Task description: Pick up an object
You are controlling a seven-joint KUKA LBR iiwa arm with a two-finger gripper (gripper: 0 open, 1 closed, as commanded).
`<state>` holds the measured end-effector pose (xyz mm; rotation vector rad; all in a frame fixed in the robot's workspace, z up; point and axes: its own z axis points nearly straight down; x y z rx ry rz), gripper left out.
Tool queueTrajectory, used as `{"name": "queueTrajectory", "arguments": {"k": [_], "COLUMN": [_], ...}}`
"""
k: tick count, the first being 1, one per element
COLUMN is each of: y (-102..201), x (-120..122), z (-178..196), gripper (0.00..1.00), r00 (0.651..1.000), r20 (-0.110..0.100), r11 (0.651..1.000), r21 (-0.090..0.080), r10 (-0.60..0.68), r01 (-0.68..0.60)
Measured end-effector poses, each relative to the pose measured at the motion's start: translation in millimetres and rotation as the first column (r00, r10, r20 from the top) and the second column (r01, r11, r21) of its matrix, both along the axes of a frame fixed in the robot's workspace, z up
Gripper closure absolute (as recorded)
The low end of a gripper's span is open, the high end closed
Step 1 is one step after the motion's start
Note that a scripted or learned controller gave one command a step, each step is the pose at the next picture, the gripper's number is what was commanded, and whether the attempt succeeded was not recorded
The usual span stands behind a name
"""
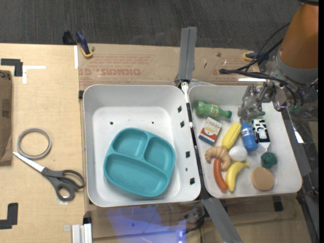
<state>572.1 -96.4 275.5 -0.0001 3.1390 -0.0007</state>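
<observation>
White plastic forms two shallow bins on the counter [45, 110]. A teal divided plate [139, 161] lies in the left bin [96, 100]. The right bin [283, 186] holds a cluster of toy foods: a green bottle [212, 109] at about 11 o'clock, a small orange and white carton [210, 130] just below it, a yellow corn cob [231, 135] near the middle touching a blue bottle [248, 137], a croissant [218, 154], a white egg [238, 154], a red sausage [219, 175] and a banana [234, 174] at 6 o'clock, a tan round cookie [262, 178] and a dark green lump [269, 159] at 4 o'clock. The hand [250, 105] hangs over the right bin's 12 o'clock part, just above the blue bottle, with nothing seen between its fingers; whether it stands wide or narrow I cannot tell. Scissors [53, 175] and a tape ring [34, 143] lie at 9 o'clock on the counter.
</observation>
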Motion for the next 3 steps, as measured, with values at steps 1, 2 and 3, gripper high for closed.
{"name": "queueTrajectory", "arguments": {"k": [1, 2, 3], "y": [-43, -21, -57], "x": [-22, 8, -45], "z": [-118, -168, -183], "gripper": [0.00, 0.00, 0.00], "r00": [1.000, 0.999, 0.998], "r20": [-0.002, 0.023, 0.000], "r11": [1.000, 0.999, 0.998], "r21": [0.001, 0.000, 0.000], "r10": [-0.028, -0.035, -0.067], "r01": [0.028, 0.035, 0.067]}}
